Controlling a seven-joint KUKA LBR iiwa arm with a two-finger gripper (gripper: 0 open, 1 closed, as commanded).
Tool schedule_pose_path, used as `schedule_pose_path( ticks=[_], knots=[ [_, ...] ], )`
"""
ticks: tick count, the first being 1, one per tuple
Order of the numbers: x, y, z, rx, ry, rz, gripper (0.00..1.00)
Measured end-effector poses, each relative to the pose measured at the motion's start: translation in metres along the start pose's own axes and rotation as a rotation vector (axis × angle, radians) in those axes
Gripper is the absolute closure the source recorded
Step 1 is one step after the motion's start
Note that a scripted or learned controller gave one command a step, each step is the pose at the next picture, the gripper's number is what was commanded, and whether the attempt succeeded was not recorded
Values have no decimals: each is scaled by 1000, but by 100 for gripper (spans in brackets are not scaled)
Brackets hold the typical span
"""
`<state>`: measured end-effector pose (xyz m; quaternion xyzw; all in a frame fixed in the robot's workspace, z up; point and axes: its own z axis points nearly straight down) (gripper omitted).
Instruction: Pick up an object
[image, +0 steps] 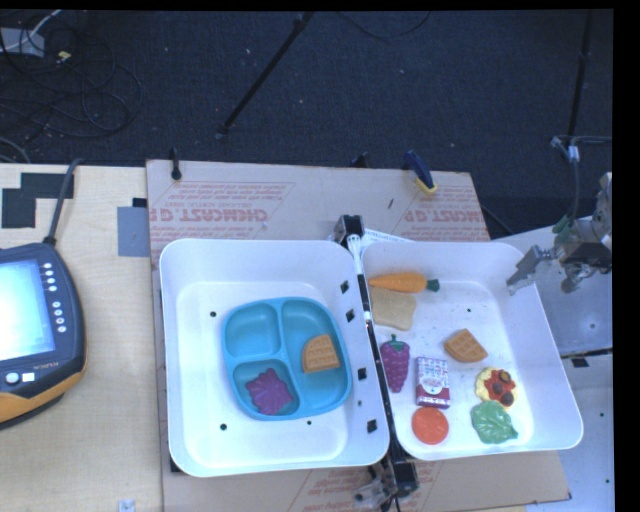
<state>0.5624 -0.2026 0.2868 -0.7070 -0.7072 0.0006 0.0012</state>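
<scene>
The right bin (540, 318) holds several toy foods: an orange carrot (400, 283), a bread slice (393, 310), purple grapes (396, 362), a small red-and-white carton (432, 381), a brown cookie (465, 346), a pizza piece (496, 385), a red tomato (431, 426) and green lettuce (493, 423). My gripper (548, 275) hangs over the right bin's far right rim, above and to the right of the cookie. It is open and holds nothing.
The left bin (190, 300) carries a blue divided plate (250, 330) with a purple piece (268, 391) and an orange waffle wedge (321, 353). A tablet-like pendant (30, 320) lies at the far left. Cardboard (250, 205) lies under both bins.
</scene>
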Motion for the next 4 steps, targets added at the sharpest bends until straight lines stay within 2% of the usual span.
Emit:
schedule_pose_path(
  ticks=[1, 2, 3, 4],
  knots=[
    [45, -45, 156, 17, 8, 1, 0],
    [24, 15, 202, -3, -1, -4, 0],
    [52, -9, 200, 3, 2, -2, 0],
    [50, -8, 189, 1, 1, 3, 100]
  ],
)
